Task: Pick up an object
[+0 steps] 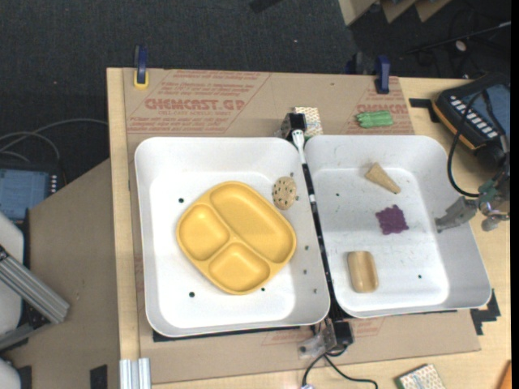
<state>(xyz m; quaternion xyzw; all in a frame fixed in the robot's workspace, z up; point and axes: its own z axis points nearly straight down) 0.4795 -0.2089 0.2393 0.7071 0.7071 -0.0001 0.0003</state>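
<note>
Two-finger gripper [462,214] sits at the right rim of the right-hand shallow white bin [422,286], low and mostly cut off by the frame edge. A grey metal part juts leftward over the bin wall; whether it is spread or closed I cannot tell. Nothing is visibly held.

Nearest object: small purple crumpled lump [392,220], near the bin's middle, a short way left of the gripper. Beyond it, toward the far wall, a tan cone-shaped wedge [382,177] lying on its side. Toward the near wall, a tan rounded block like a bread roll [362,271], resting flat. All three lie well apart from each other.

Left-hand shallow white bin [162,177] holds a yellow plastic three-compartment plate [235,237] and a small speckled beige ball [284,191] just beside the plate's far right edge. A green object [374,120] rests on the cardboard board behind the bins.

Judgement: the approach step, no grasp made yet. The purple lump looks the likeliest target. The next move calls for travel left over it, then a straight descent; it is low and soft, so the grasp must reach close to the bin floor.
</note>
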